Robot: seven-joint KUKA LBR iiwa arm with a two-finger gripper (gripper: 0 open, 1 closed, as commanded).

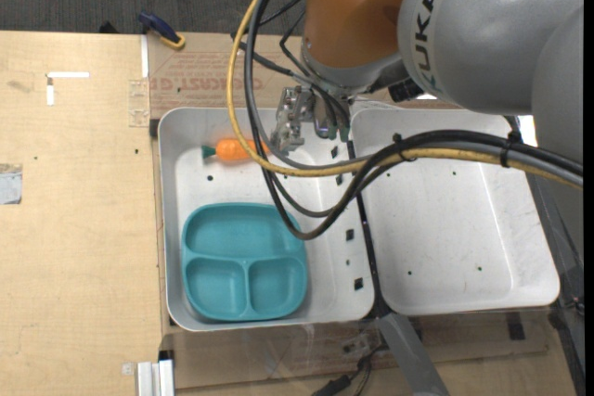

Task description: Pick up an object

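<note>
The arm [483, 14] reaches in from the right, its orange band bulking over the far edge of the bench [65, 199]; below the band the gripper [295, 133] hangs over the far end of the left bin [172, 227], close to that bin's right wall; whether it is spread or pressed together I cannot tell, for the metal parts blur into one cluster under the wrist; nothing can be made out between them.

A carrot [232, 150], orange with a small green top, lies on the left bin's floor near its far edge, just left of the gripper and partly crossed by a yellow cable [306, 170]; whether gripper and carrot touch cannot be told. A tray [243, 264], teal with three compartments, fills the near half of the same bin, close to its left wall and near edge; a black cable [316, 209] loops down to the tray's far right corner.

The right bin [464, 236] lies beside the left one, their walls meeting; a thick black hose [483, 151] crosses its far part.

A blue clamp [160, 28] sits beyond the bench's far edge.
</note>
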